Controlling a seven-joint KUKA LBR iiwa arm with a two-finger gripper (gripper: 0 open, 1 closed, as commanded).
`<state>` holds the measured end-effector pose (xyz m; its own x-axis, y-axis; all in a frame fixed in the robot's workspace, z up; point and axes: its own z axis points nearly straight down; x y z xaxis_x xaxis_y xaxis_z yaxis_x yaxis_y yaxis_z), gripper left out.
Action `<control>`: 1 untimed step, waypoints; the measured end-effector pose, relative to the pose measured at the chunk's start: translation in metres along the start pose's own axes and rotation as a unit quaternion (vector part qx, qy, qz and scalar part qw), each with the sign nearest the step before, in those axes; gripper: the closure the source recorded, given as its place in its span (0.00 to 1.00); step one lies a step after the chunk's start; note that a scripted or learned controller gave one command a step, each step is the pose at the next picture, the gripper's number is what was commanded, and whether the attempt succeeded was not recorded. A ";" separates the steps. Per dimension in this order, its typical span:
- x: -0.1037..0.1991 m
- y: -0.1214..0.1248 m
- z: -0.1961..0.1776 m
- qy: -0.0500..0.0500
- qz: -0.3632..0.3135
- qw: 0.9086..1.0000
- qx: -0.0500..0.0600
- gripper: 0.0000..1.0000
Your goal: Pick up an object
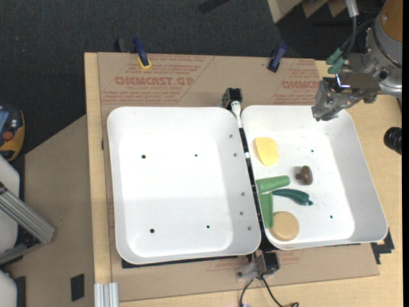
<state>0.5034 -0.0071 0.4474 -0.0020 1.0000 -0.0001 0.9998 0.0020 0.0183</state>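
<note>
Overhead, cardboard-topped bench [192, 75], two white bins [128, 190], dark carpet floor [57, 18]

1. Red print on the cardboard sheet [96, 171] under the bins, along its far edge above the left bin: it looks like "CHEMCAST GP", though the letters are soft and the reading is not certain.
2. The same red print shows again at the far right of the sheet, above the right bin, cut off by the arm; just "CHEMC..." can be made out.
3. Smaller red lines run beneath each mark, too fine to read.
</note>
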 end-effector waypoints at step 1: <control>0.036 -0.014 0.020 0.001 -0.001 1.000 0.011 1.00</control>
<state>0.4902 0.0290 0.4271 -0.0038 1.0000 0.0012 1.0000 0.0038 -0.0033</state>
